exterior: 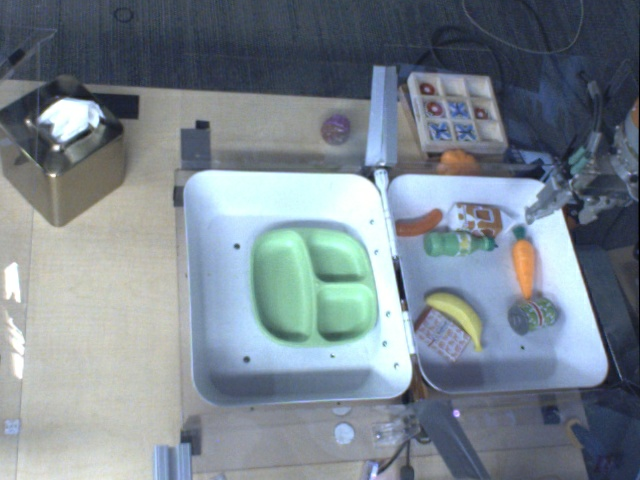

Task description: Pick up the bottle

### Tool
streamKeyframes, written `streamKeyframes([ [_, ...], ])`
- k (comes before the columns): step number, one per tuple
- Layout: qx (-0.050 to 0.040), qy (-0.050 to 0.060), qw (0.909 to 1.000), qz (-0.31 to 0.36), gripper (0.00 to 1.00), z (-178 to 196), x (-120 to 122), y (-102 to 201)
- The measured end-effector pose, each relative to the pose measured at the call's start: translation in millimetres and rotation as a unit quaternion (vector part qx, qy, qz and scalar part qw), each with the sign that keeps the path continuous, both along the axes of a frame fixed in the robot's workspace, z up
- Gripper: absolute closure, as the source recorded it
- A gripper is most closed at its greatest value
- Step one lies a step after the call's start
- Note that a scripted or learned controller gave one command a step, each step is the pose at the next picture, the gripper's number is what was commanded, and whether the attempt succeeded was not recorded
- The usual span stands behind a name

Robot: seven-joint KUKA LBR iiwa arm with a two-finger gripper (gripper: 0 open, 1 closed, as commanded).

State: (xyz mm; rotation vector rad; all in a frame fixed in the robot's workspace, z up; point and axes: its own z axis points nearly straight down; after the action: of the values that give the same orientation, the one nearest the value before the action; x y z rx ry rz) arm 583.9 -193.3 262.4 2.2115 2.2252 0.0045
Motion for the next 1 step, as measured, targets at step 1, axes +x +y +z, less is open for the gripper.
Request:
streamKeyframes([
  [1, 0.0011, 0.000, 0.9852, -0.172, 0.00, -95.9, -21.2, -11.1],
])
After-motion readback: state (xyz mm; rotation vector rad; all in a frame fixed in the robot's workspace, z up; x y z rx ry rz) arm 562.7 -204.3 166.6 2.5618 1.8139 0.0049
